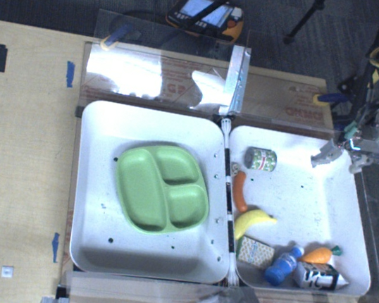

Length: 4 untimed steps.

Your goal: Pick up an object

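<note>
The tool (339,154) sits over the far right corner of the right bin (353,202), and its fingers look spread apart with nothing between them. All the loose stuff is in that same bin, nearer me and off to the left of the tool. Closest is 1 small green-label can (261,159) on its side, still clearly apart from the tool. Along the divider there's 1 orange carrot-looking piece (240,191) touching 1 banana (251,221). Down at the near edge, bunched up: 1 speckled sponge (256,251), 1 blue bottle (283,265), 1 orange fruit-like thing (319,255), and 1 black and white carton (319,278). So 7 items, well apart from the tool. The left bin (94,168) holds 1 green divided plate (161,188). 2 bins on the desk (10,154).
</note>
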Tool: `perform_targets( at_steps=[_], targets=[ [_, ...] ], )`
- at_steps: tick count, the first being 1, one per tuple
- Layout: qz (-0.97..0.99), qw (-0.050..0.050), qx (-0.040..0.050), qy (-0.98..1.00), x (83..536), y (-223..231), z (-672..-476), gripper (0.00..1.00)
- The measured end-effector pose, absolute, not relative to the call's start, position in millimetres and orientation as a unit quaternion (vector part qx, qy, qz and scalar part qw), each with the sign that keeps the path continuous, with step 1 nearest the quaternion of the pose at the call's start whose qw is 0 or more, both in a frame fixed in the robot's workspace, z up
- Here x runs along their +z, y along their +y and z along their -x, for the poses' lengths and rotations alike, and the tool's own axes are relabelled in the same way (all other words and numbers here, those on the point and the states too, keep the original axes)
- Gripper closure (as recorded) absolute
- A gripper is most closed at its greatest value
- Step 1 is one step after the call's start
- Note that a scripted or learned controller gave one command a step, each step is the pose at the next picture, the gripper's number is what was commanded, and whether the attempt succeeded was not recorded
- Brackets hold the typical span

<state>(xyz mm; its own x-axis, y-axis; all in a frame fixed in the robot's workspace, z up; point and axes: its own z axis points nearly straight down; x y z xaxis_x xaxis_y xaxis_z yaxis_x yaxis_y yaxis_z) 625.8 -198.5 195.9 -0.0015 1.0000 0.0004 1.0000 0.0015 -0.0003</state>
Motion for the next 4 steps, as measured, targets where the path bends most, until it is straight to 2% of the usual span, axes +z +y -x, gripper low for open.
perform_targets(
  at_steps=[1,2,3,4],
  targets=[
    [0.661,0.0,-0.0002,-0.75,110.1,-186.0,-553.6,0.0],
    [0.632,0.001,0.0,-0.775,159.4,-155.7,-488.0,0.0],
    [0.605,0.0,-0.0003,-0.797,91.8,-98.1,-506.0,0.0],
    [0.62,-0.004,-0.0009,-0.785,87.0,-160.5,-505.0,0.0]
  ],
)
